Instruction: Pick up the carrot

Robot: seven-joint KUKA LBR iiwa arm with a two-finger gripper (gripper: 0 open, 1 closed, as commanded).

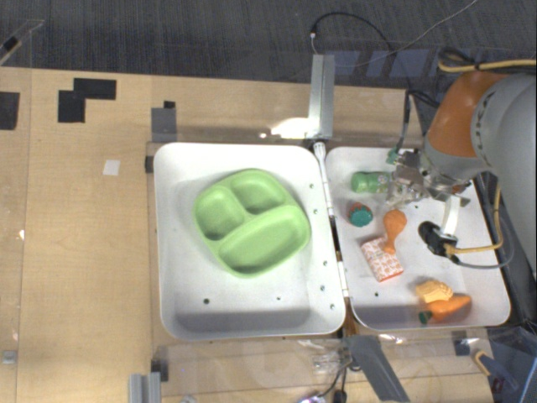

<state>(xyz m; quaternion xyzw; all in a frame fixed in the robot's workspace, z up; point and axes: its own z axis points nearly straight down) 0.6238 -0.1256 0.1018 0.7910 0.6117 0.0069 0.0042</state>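
Two white bins sit side by side on a pale wooden bench [84, 267]. The left bin [180, 309] holds a green divided plate [252, 221], lying flat near its middle. The right bin [480, 271] holds the loose items.

Carrot [446, 306]: by my reading, the orange piece with a green stub, lying flat on its side at the near right corner of the right bin. It touches or sits just beside a small tan item [432, 290]. It is close to the bin wall, probably where it came to rest, not where it was placed.

Gripper [409, 185]: hangs over the far part of the right bin, beside a green bottle-like item [367, 181] and well apart from the carrot. I cannot tell whether it is open or closed; cables and shadow blur it. Nothing is visibly gripped.

Other items in the right bin:
- a teal round piece [361, 217]
- a second orange club-shaped toy [392, 227], which could be mistaken for the target
- a red-and-white patterned box [382, 259], tilted

Judgement: the pick has not begun. The arm [495, 133] would have to travel toward the near corner, where the wall and the tan neighbour leave little room.

Room: dark carpeted floor [168, 23] beyond the bench, black tape marks on the wood at left, and metal brackets at the bin edges.
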